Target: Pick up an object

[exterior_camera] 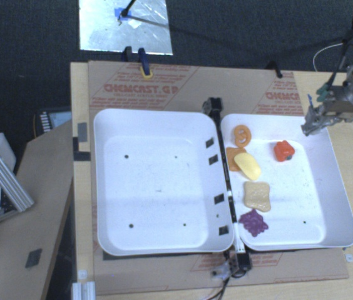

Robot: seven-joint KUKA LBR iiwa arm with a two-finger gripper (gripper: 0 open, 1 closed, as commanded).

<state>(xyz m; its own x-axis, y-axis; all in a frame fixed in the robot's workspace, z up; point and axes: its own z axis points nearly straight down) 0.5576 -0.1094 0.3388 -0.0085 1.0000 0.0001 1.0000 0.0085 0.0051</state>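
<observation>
The right bin holds several small toy foods. A red pepper-like piece lies near the bin's far right. An orange pretzel shape sits at the far left corner, with a yellow lemon-like piece just below it on an orange slab. Nearer the front lie a tan bread-like piece and a purple grape bunch. My gripper hangs above the bin's far right rim, up and to the right of the red piece, with nothing seen between its fingers.
The left bin stands beside the right one, with a black divider strip and clips between them. Both rest on a cardboard sheet. A shiny foil square lies beyond the bench. Cables hang at the upper right.
</observation>
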